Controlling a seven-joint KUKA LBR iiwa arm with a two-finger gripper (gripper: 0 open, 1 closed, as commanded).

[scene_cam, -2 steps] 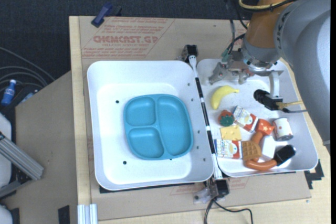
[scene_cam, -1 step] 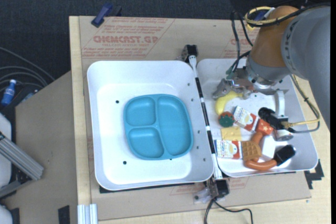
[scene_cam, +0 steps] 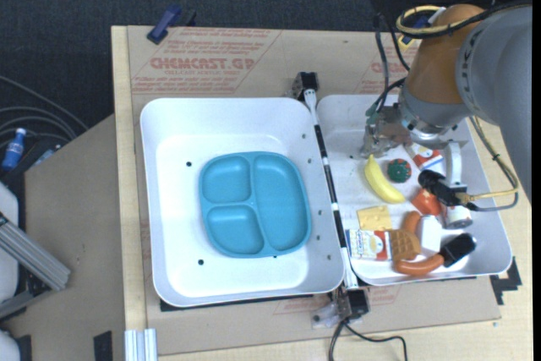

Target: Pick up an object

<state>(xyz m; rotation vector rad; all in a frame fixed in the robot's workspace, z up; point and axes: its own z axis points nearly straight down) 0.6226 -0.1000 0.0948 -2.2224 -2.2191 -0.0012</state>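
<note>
Nearest the camera, at the front edge of the right bin (scene_cam: 499, 254), lies a curved sausage (scene_cam: 418, 265) with a black object (scene_cam: 457, 248) just beside its right end. Behind them, along the same front zone, a small printed packet (scene_cam: 368, 243) sits against the bin's left wall, with a brown waffle-like piece (scene_cam: 404, 243) touching its right side and a yellow cheese slice (scene_cam: 374, 218) just behind it. A white block (scene_cam: 432, 232) and an orange-red item (scene_cam: 425, 201) lie toward the bin's middle-right. A banana (scene_cam: 382, 180) rests near the centre of the right bin, tilted with its upper end toward the back – a round green-and-red item (scene_cam: 398, 171) lies just beside it on the right. A red-and-white piece (scene_cam: 427, 155) sits further back, near the arm. The gripper (scene_cam: 378, 134) is lowered into the back half of the right bin, just behind the banana's upper end; its opening cannot be determined from this angle, and no object is seen between its fingers. The grey arm (scene_cam: 499, 63) with its orange band (scene_cam: 435, 55) enters over the bin's back-right corner. The left bin (scene_cam: 161, 182) carries 1 blue divided plate (scene_cam: 253, 204) with 3 compartments, placed at its centre. Both bins rest on a cardboard sheet (scene_cam: 203, 55) covering the bench – a blue clip (scene_cam: 164, 24) lies at the sheet's back-left corner.
</note>
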